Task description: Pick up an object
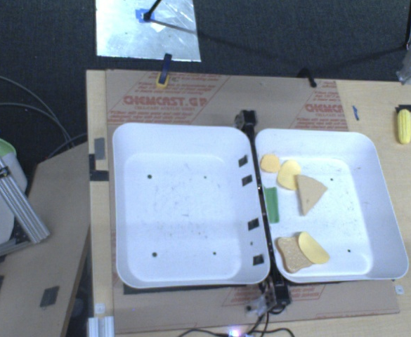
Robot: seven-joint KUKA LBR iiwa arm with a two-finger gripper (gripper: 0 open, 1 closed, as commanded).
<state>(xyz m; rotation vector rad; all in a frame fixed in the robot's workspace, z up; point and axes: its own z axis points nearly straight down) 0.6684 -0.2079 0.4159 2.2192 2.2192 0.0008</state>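
The right bin (374, 188) holds several toy food pieces along its left side. Two yellow round chips (270, 163) (289, 175) lie near the back left. A tan wedge slice (310, 193) sits just right of them. A green strip (271, 204) lies along the left wall. Near the front left, a brown bread-shaped slice (291, 253) lies partly under a yellow oval chip (312, 248).
The left bin (184, 209) sits beside the right one, joined by black clips (251, 202) along the shared edge. A yellow corn cob (404, 126) lies on the bench at the far right. A metal frame (8, 188) stands at left.
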